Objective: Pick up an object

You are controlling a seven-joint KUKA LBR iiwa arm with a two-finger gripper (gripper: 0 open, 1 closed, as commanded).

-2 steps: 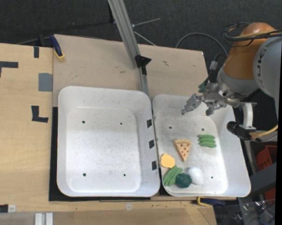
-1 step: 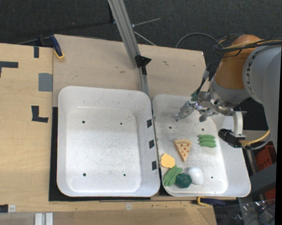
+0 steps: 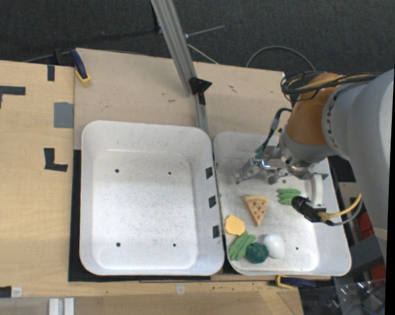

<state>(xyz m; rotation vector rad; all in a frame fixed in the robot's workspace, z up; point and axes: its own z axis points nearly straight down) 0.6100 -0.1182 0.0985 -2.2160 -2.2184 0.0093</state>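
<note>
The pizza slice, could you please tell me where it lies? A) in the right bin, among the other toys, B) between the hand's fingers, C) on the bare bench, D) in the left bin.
A: the pizza slice rests on the floor of the right bin, below the hand and above the yellow piece, with nothing gripping it.
</note>
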